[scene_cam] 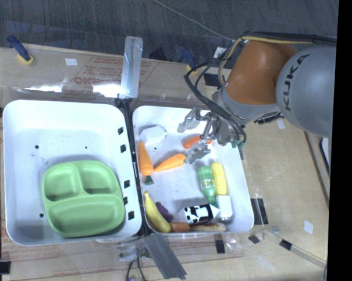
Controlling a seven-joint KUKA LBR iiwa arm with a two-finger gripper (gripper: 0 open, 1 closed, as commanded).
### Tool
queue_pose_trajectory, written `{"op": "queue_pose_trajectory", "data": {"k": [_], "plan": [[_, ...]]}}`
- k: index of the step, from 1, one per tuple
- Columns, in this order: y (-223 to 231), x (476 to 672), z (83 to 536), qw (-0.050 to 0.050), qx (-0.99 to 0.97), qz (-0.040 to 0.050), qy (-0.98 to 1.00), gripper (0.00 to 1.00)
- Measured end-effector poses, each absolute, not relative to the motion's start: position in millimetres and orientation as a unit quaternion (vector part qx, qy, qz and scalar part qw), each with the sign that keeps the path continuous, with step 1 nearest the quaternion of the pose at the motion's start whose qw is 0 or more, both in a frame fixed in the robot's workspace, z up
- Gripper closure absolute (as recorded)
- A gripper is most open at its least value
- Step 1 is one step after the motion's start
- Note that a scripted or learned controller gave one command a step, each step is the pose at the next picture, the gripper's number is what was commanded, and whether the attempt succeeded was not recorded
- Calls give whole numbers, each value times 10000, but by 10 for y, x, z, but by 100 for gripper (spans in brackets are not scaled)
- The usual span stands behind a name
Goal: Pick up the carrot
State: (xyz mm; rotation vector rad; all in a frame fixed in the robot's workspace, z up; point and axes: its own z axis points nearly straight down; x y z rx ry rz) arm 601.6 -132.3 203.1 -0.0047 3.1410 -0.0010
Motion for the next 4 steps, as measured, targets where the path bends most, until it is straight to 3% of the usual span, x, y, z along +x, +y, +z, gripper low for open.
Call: {"op": "queue_pose_trajectory", "data": {"k": [1, 2, 3, 4], "plan": [[-1087, 5697, 907, -4, -154, 5, 9999, 0], [-1073, 5717, 1024, 19, -195, -1, 9998, 100], [-1685, 5678, 1526, 31, -335, -15, 9994, 100], [-1185, 5607, 1768, 10, -355, 4, 9994, 100]]}}
